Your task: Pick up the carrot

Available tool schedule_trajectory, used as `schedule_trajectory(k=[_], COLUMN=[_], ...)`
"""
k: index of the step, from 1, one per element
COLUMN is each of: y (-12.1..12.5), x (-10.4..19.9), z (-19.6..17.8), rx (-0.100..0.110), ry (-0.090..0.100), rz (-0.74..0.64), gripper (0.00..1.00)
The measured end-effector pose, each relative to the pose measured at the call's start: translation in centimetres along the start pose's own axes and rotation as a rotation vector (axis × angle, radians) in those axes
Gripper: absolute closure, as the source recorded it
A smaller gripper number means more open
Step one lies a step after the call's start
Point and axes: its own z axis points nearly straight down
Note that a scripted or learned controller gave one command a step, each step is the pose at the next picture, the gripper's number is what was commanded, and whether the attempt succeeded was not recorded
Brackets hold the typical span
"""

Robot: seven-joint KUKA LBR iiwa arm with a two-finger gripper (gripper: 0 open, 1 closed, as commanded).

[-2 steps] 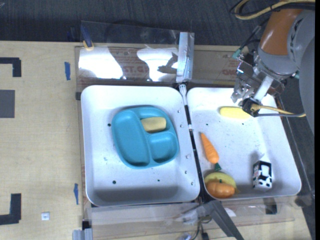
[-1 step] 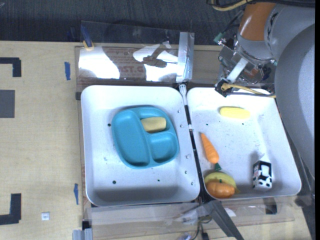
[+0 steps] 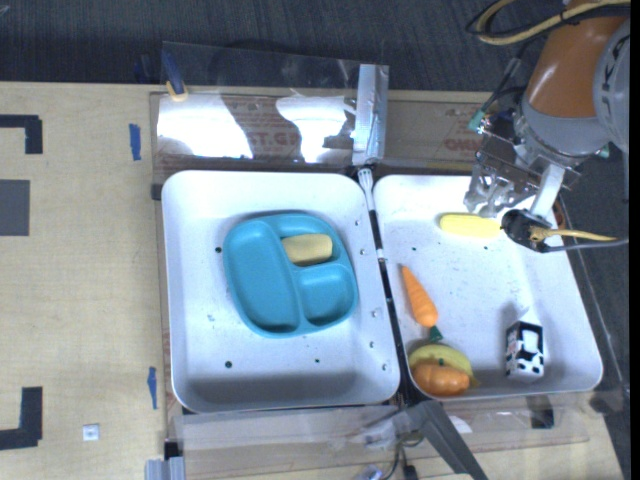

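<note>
Nearest me, at the front edge of the right bin (image 3: 560,313), I see a small orange and yellow pumpkin-like toy (image 3: 441,367) tucked into the front-left corner, and a black-and-white cow-patterned carton (image 3: 523,351) standing toward the front-right. Just behind the pumpkin toy lies the carrot (image 3: 418,295) — orange, tip pointing away, close to the divider between the bins, untouched and well apart from the hand.

In the left bin (image 3: 190,298) a blue divided plate (image 3: 270,288) sits in the middle, with a pale yellow block (image 3: 307,249) in its far compartment.

Farther back in the right bin, a yellow banana-like piece (image 3: 470,227) lies flat near the far wall. The hand (image 3: 505,200) hangs just beside it at the far-right corner — I cannot tell how wide its fingers stand, and I see nothing between them. Beyond the bins a clear plastic sheet (image 3: 260,118) glares on the counter (image 3: 70,298).
</note>
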Motion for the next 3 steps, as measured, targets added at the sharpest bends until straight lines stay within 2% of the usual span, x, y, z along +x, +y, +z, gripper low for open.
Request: schedule_trajectory(k=[1, 2, 3], y=[0.0, -7.6, -8.4], x=[0.1, -2.3, -7.2], z=[0.1, 7.4, 16.9], rx=[0.001, 0.002, -0.008], ry=[0.0, -0.001, 0.004], rz=[-0.002, -0.028, 0.05], gripper=[0.0, 0.0, 0.0])
